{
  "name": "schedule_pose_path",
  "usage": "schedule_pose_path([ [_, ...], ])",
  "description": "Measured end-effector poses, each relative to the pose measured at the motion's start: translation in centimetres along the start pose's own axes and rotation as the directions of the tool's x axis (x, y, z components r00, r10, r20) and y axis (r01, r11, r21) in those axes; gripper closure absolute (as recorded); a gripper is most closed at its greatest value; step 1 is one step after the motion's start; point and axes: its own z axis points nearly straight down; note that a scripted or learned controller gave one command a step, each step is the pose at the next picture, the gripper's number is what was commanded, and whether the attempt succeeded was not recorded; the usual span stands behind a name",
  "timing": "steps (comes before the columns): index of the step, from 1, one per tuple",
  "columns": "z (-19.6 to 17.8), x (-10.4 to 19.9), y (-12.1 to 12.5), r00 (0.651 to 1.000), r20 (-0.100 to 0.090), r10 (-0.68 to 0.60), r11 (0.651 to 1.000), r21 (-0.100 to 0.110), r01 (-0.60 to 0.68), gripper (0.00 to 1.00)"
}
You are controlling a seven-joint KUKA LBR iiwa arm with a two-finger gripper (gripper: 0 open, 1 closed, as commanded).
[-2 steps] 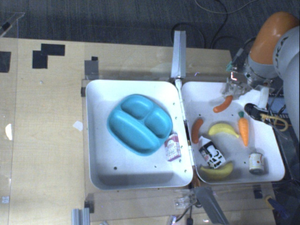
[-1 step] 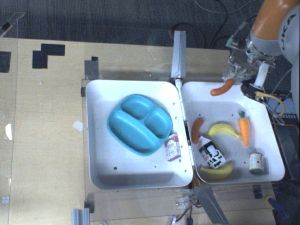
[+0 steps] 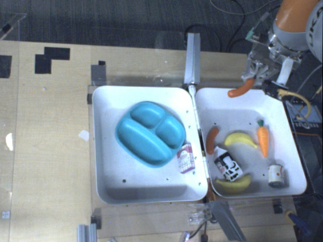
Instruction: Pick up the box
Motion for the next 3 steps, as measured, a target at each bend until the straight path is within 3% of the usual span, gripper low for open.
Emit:
schedule_pose_path([
  [1, -1.9, -0.5, -0.3, 0.999, 0.001, 0.042, 0.999, 0.001, -0.042, 1.00],
  [2, -3.2, -2.6, 1.4, 1.000, 0.001, 0.029, 1.000, 0.000, -0.029, 1.00],
  [3, 8.1, -5.8, 2.7, 0.999, 0.002, 0.053, 0.999, 0.003, -0.053, 1.00],
])
